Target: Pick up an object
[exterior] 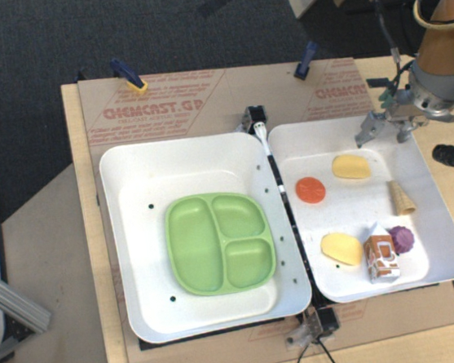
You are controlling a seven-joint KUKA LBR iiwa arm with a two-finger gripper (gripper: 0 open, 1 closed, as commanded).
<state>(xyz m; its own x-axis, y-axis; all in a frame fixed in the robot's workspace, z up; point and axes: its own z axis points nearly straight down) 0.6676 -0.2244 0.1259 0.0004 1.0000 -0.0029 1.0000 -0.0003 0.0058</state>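
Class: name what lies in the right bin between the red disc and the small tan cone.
In the camera view, bare white bin floor separates the red disc from the tan cone; the yellow piece sits just above that line.

left bin [126, 230] holds a divided tray [218, 242]. right bin [434, 192] holds six small items; end effector [384, 124] at its upper right edge.

Bright even overhead light, soft shadows, slightly grainy
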